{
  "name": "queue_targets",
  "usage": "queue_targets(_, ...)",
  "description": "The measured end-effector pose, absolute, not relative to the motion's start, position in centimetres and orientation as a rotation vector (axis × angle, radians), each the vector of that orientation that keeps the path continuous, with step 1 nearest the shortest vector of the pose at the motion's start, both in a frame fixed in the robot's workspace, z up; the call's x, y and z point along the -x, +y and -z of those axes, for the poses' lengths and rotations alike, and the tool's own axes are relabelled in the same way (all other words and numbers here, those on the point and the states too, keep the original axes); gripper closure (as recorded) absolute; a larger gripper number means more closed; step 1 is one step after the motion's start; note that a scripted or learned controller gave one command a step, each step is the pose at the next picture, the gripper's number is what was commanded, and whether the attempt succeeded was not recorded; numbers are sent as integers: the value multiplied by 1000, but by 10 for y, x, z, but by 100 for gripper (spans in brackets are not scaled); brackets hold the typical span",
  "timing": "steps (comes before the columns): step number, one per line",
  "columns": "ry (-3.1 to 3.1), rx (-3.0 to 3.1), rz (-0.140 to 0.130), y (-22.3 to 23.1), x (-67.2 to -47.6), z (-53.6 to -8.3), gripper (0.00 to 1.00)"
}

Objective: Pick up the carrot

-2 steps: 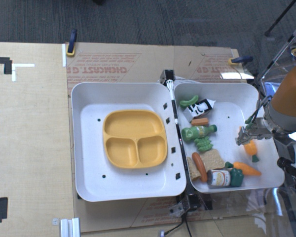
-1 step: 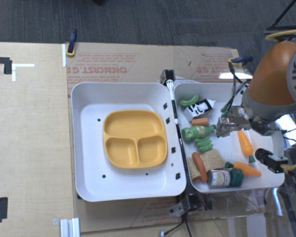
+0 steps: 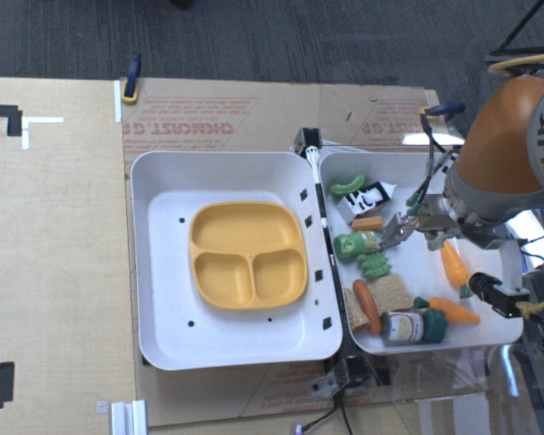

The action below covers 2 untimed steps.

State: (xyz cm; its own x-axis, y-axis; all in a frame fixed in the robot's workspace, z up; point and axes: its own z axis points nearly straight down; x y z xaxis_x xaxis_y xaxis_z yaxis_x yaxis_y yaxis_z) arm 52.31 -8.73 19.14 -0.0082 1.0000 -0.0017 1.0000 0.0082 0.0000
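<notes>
Desk (image 3: 54, 288) carries two white bins. Left bin (image 3: 163, 333) holds a yellow divided plate (image 3: 248, 253). Arm (image 3: 508, 152) reaches over right bin (image 3: 417, 166); tool (image 3: 397, 231) open, gripping nothing, near a green toy (image 3: 354, 244). Carrot (image 3: 452, 264) lies just right of the tool, apart from it.

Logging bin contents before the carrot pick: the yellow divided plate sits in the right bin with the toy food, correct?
Not quite. The camera view shows the yellow divided plate alone in the left bin; the toy food, including the carrot, lies in the right bin.
</notes>
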Motion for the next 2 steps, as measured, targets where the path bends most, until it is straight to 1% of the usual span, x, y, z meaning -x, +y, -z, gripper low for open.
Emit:
queue_targets(1,2107,-2328,5,-187,-506,-177,0)
queue_targets(2,1979,-2441,3,-195,-538,-91,0)
